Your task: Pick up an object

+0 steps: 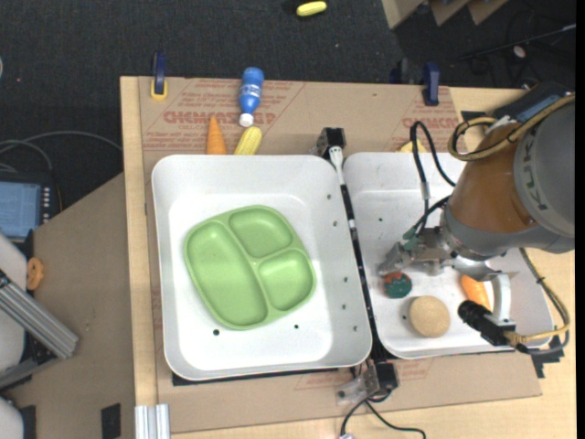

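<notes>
In the right bin (384, 199), my gripper (399, 262) hangs low near the left wall. Its tip is just above a small dark green and red object (397, 287) on the bin floor, and I cannot see whether they touch. A tan round object (428, 316) rests near the front of that bin. To the right of it, an orange piece (473, 290) peeks out beside the wrist. The arm hides much of the bin's right half.
The left bin (183, 327) holds a green divided plate (249, 264). Behind that bin, a blue and white bottle (249, 94), an orange carrot (215, 137) and a yellow piece (249, 140) lie on the board. A yellow thing (312, 8) lies on the dark floor.
</notes>
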`<state>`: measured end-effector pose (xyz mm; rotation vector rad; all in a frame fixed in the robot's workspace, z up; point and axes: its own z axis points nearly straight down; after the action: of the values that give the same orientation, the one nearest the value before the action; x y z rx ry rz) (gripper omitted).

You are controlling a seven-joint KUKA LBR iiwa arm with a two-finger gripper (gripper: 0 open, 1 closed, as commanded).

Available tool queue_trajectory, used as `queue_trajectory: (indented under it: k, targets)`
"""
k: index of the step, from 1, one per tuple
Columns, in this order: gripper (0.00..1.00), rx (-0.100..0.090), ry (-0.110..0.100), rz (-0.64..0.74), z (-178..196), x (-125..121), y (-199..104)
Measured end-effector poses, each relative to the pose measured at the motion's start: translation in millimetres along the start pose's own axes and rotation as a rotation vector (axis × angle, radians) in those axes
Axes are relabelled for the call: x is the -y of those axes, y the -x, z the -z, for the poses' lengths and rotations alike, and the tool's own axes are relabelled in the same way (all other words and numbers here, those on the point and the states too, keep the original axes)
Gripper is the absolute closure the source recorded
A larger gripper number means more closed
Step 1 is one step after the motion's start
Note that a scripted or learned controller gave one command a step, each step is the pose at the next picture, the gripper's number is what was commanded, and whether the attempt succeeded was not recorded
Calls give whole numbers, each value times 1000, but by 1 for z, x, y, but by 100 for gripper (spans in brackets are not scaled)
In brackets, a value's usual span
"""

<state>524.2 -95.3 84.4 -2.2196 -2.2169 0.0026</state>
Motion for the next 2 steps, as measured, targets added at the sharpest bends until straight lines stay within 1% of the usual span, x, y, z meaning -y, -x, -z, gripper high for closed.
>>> queue_trajectory:
  k: [1, 2]
  targets:
    - [100, 2, 4, -1, 10, -1, 0]
    - [0, 2, 4, -1, 10, -1, 0]
